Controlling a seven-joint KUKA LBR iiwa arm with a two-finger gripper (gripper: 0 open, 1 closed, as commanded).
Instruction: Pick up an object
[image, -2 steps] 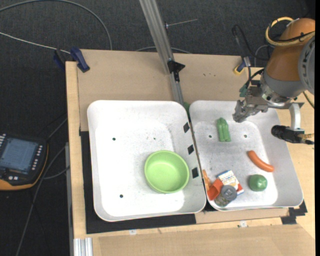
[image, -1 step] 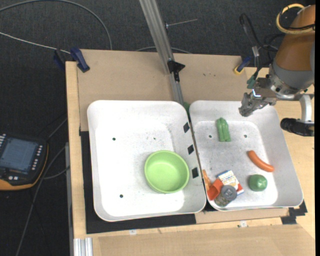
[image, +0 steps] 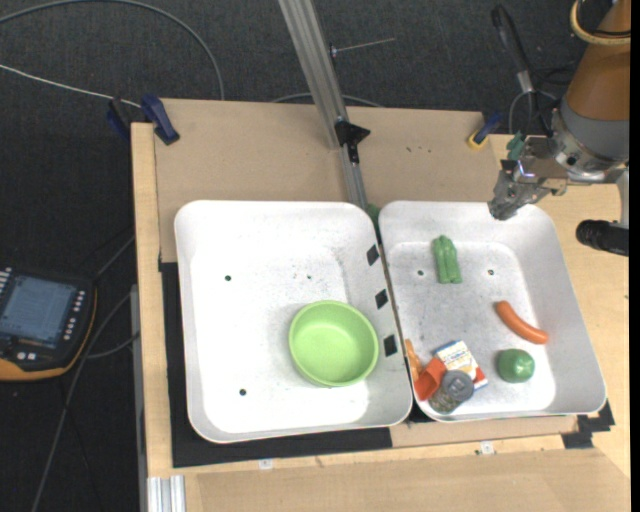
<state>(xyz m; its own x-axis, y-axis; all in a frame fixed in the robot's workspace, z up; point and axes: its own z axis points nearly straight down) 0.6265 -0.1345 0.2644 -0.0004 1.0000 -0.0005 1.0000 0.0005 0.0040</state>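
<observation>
Objects lie in white bins (image: 200, 250) on wooden bench (image: 250, 150); gripper (image: 508, 203) state unclear, over dark carpet.

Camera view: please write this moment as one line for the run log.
arm: over right bin's far edge | gripper: nothing seen held | right bin: green block, orange sausage, green ball | left bin: green bowl

You had bright, even overhead light. The two shallow white plastic bins (image: 200, 300) looked nearly washed out, shadows stayed soft and short, and the small objects appeared slightly grainy and soft, without strong glare.
</observation>
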